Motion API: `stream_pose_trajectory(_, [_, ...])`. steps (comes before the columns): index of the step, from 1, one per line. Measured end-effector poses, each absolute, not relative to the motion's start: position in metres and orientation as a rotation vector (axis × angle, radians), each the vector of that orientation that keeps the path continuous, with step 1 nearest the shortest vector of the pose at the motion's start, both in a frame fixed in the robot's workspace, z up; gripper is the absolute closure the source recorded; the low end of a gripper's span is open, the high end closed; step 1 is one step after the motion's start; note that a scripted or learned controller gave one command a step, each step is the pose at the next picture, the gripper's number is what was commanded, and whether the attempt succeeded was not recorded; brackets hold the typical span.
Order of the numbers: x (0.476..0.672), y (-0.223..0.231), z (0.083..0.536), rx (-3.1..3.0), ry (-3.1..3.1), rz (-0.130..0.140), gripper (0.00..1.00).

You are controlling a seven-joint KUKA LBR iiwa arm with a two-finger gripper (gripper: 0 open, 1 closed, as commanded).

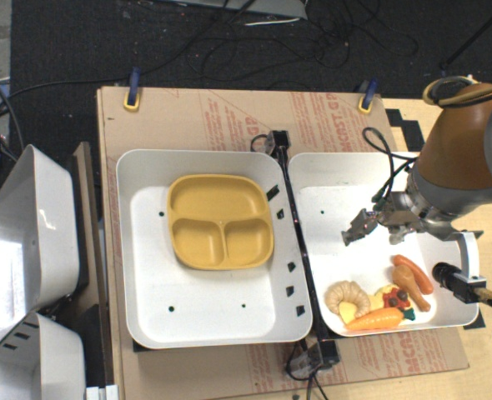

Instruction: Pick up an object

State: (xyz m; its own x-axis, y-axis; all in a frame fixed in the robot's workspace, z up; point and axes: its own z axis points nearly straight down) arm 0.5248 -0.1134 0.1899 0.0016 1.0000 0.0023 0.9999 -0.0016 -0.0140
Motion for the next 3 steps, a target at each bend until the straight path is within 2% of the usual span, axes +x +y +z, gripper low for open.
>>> stream_pose_trajectory(1, [0.528, -0.113, 0.196, -2.219, -2.222, 0.001, 0.00])
stream_pose_trajectory(3, [0.521, -0.118, 0.089, -2.220, -2.217, 0.004, 0.00])
